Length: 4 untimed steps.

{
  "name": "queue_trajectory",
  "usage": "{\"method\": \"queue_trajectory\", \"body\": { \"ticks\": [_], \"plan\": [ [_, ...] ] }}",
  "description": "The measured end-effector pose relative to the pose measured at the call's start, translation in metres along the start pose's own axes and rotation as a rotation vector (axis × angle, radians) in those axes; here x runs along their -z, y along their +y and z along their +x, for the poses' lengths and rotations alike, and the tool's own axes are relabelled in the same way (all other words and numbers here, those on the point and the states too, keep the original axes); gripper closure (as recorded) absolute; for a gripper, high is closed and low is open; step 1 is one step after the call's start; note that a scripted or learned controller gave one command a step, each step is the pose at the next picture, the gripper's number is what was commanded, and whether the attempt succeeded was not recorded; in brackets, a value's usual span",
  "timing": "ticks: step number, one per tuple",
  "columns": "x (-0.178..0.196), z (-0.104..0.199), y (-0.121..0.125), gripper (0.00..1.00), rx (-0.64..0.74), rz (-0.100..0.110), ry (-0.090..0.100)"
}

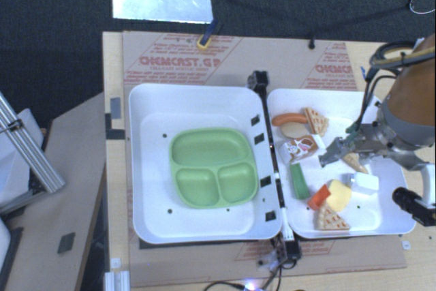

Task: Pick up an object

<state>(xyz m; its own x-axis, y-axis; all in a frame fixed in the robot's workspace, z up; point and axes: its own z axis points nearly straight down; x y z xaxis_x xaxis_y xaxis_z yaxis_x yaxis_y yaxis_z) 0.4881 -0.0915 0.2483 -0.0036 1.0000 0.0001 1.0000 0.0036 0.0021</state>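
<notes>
Scanning from the left, I see the left bin carrying a green divided tray and nothing loose to grab. My work is in the right bin, where the toy food lies scattered: a sausage touching a waffle wedge near the far side, a small printed packet below them, a green stick, then an orange piece, a yellow piece and a second waffle wedge bunched together near the front.

To do this well I judge I should settle on one isolated item, the green stick or the packet, and drop straight over it so neighbours don't get nudged.

My tool sits low over the bin's middle, just right of the packet; whether it is apart or together I cannot tell. My arm reaches in from the right, wrist angled down and leftward.
</notes>
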Motion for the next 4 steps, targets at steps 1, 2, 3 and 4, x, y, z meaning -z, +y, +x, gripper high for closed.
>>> {"method": "queue_trajectory", "body": {
  "ticks": [1,2,3,4],
  "plan": [
    [-0.048,-0.001,0.009,0.00,-0.002,0.005,0.001],
    [-0.090,0.002,0.006,0.00,-0.002,0.006,0.001],
    [-0.150,0.006,-0.001,0.00,-0.003,0.007,0.001],
    [-0.165,0.006,-0.001,0.00,-0.003,0.004,0.001]
  ]
}}
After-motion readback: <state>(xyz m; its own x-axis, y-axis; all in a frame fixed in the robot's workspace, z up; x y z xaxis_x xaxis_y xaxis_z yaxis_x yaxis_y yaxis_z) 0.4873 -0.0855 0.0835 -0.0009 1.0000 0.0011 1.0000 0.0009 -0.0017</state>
